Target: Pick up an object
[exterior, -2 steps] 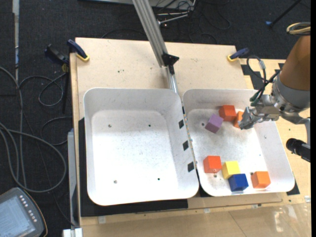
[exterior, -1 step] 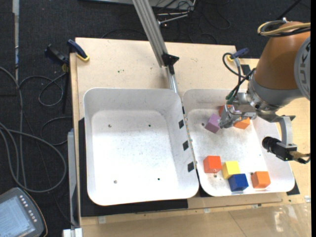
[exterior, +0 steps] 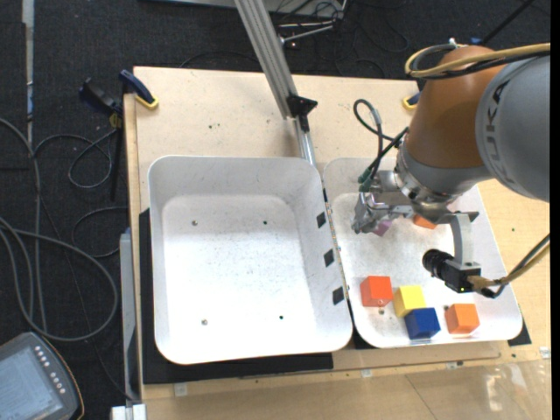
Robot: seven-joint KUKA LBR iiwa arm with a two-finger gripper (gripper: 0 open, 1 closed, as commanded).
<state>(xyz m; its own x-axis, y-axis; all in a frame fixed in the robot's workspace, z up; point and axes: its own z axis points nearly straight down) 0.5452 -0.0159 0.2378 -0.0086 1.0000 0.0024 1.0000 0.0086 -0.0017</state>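
Note:
My gripper (exterior: 371, 218) hangs over the upper left part of the right bin (exterior: 490, 234), under the arm's orange wrist band. A small purple object (exterior: 381, 228) shows right at the gripper's tip, partly hidden by it; whether it is gripped or just lying there I cannot tell. A small orange piece (exterior: 424, 222) peeks out from under the wrist to the right. Along the bin's front lie a red-orange block (exterior: 377, 290), a yellow block (exterior: 409, 299), a blue block (exterior: 423, 323) and an orange block (exterior: 462, 318).
The left bin (exterior: 175, 191) sits beside the right one, sharing a raised rim between them. A black part on a cable (exterior: 447, 271) hangs from the arm above the blocks. A metal pole (exterior: 267, 46) slants in from the top. Clamps lie at the bench's far left corner (exterior: 131, 90).

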